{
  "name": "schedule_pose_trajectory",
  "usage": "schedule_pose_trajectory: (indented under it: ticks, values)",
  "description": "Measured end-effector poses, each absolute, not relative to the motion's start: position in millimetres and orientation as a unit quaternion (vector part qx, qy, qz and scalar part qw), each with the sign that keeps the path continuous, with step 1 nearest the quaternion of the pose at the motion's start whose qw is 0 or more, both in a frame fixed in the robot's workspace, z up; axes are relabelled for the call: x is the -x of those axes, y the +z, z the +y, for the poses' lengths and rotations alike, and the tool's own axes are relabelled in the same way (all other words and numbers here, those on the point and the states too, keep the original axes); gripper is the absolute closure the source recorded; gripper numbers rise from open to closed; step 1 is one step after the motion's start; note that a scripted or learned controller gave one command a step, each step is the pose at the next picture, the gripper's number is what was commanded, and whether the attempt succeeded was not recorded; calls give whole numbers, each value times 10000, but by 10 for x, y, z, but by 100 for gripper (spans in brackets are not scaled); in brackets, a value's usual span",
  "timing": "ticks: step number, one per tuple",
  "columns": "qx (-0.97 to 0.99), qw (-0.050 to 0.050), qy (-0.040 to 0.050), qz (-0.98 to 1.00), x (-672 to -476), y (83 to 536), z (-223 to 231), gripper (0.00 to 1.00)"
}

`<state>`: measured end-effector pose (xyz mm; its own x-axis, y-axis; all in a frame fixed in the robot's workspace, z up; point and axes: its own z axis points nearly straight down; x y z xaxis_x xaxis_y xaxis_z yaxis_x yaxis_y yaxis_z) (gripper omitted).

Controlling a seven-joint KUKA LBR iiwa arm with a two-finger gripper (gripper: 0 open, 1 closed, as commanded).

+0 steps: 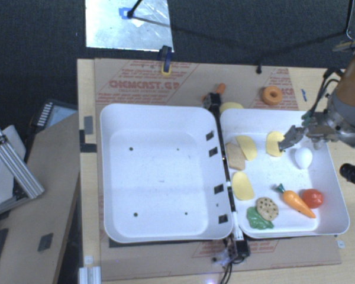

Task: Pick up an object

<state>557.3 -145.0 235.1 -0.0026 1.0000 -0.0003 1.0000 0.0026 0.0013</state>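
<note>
Nearest the camera, at the front of the right bin (337, 218), a green leafy piece (257, 220) was seen lying just below and touching a speckled cookie (266, 207). Beside these, a carrot (296, 200) with a green top was positioned at a slant, its thick end close against a red tomato (312, 198). A yellow slice (243, 186) was located slightly farther back, near the divider between the bins. Along that divider, four dark clips were observed on the rim of the left bin (160, 170). Farther back in the right bin, a tan wedge (235, 157) was found beside a yellow chip (247, 147), and a white egg (303, 157) was seen near the right wall. A yellow rounded piece (275, 144) was located just behind and to the left of the egg. The gripper (291, 138) was positioned low over the bin, directly beside that yellow rounded piece; whether its fingers were parted or closed could not be determined, and no object was seen between them. Behind the bins, on the cardboard sheet (148, 81), a doughnut (272, 95) and a yellow clamp (165, 61) were noted. A reflective sheet (127, 16) was seen farthest back on the dark carpet.
</note>
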Motion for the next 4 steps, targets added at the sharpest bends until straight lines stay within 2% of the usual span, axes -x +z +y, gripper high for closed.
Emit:
schedule_pose_trajectory:
  ticks: [1, 2, 3, 4]
  values:
    - [-7082, -18, -16, 7060, -5581, 769, -2015, 0]
    - [-7053, -16, -9, 7089, -6403, 854, -2059, 0]
    - [-7062, -57, -41, 7080, -6662, 818, -1577, 0]
    - [-7040, 5, 13, 7102, -6695, 848, -997, 0]
